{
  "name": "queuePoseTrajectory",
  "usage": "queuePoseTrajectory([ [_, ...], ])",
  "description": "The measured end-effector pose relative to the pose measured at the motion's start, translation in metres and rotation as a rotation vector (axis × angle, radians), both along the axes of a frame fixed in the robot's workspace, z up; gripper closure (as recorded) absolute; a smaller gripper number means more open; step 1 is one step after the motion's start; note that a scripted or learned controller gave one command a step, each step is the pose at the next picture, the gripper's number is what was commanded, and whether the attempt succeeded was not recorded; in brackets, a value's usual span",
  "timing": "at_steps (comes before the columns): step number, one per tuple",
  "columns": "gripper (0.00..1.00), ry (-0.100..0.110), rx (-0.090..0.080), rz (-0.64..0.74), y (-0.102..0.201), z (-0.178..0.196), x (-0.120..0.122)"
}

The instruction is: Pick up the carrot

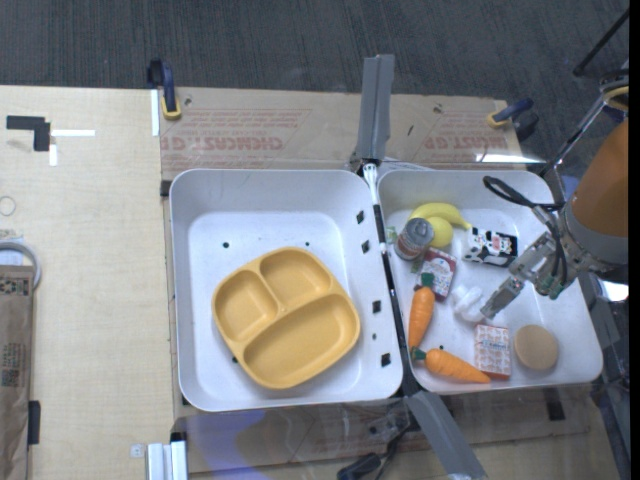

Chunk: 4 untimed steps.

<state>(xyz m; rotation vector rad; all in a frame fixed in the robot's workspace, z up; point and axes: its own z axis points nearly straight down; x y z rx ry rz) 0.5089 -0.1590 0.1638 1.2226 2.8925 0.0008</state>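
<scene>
Carrot [421, 314] lies left of the seemingly tilted hand [492, 308].

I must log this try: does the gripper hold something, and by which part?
Nothing is held. The gripper hangs over the right bin, apart from both carrots.

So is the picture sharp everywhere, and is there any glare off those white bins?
Camera view: light is even and soft, the yellow plate and carrots crisp with faint shadows; the white bins look bright but not blown out; the claw is slightly soft, the orange arm at the edge blurrier.
</scene>
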Motion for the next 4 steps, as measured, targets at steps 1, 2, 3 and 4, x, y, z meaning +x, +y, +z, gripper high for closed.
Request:
queuePoseTrajectory([
  [1,0.00,0.000,0.000,0.288,-0.056,-0.003,-0.030],
  [2,0.00,-0.002,-0.001,0.550,0.014,0.056,0.062],
  [3,0.00,-0.003,-0.002,0.677,0.006,0.094,0.044],
  [4,0.00,-0.002,-0.001,0.503,-0.005,0.102,0.051],
])
